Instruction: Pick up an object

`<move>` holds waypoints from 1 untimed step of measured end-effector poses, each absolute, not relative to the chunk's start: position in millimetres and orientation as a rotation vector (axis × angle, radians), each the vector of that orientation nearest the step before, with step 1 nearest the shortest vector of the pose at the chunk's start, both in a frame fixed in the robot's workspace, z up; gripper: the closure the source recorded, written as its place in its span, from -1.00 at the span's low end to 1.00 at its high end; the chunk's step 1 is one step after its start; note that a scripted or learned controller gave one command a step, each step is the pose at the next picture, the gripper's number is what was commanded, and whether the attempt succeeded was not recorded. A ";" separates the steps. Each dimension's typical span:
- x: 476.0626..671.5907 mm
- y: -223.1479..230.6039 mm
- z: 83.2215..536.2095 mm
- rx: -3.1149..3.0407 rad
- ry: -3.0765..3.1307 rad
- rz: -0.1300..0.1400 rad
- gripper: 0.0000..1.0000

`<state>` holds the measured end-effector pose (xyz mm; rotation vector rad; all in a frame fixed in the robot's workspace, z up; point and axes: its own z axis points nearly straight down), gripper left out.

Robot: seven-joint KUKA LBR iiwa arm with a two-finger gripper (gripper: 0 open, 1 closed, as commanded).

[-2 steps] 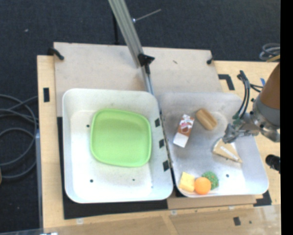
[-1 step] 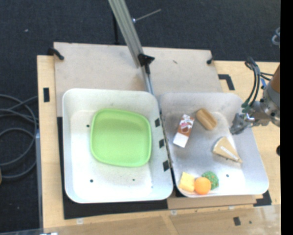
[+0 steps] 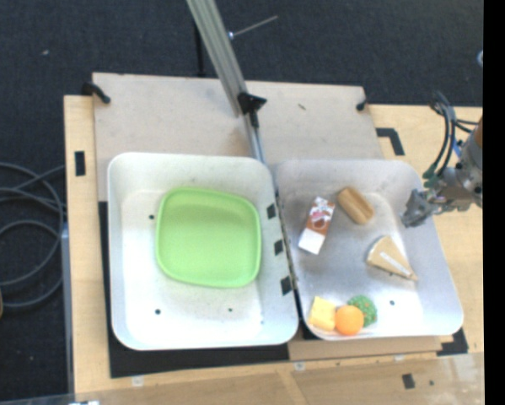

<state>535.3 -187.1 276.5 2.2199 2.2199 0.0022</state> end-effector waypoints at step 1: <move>540.0 -130.4 265.0 2.217 2.226 0.001 1.00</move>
